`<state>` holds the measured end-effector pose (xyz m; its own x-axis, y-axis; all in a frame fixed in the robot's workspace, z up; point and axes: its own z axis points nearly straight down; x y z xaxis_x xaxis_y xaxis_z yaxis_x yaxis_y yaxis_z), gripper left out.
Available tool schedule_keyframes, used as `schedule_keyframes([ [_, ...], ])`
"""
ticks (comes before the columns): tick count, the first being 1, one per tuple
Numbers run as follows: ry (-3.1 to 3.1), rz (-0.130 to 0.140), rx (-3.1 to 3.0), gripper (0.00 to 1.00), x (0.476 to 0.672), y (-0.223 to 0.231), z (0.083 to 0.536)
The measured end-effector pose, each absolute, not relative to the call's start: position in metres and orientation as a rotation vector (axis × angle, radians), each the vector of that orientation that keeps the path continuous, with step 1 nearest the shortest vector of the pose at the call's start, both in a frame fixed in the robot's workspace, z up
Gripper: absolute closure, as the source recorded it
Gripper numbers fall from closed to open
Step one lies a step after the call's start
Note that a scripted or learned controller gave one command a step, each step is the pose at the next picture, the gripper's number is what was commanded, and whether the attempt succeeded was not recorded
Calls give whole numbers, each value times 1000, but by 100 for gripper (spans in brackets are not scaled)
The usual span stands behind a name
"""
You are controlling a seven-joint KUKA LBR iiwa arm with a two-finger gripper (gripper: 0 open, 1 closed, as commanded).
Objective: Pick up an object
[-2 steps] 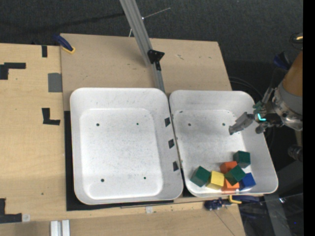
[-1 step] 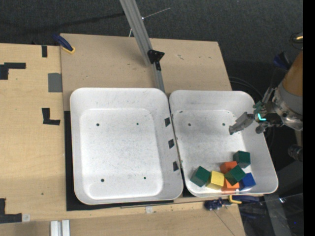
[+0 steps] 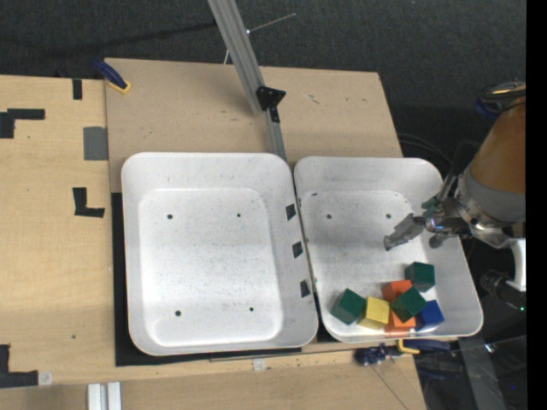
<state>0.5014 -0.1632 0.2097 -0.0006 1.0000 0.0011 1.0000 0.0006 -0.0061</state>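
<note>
1. Heaped in the near right corner of the right bin (image 3: 359,173): small cubes (image 3: 389,304), namely three green, one yellow, one orange, one blue, touching one another.
2. Farther back, above the heap and apart from it: gripper (image 3: 402,233), poised over bare bin floor.
3. Fingers parted slightly; nothing between them.
4. Alongside, to the left: left bin (image 3: 205,165).
</note>
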Motion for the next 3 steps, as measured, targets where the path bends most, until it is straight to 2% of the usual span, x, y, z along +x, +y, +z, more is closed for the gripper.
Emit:
schedule_keyframes([
  [2,-2218,6,-2217,0,505,-160,120],
  [3,-2221,2,-2217,100,506,-159,132],
])
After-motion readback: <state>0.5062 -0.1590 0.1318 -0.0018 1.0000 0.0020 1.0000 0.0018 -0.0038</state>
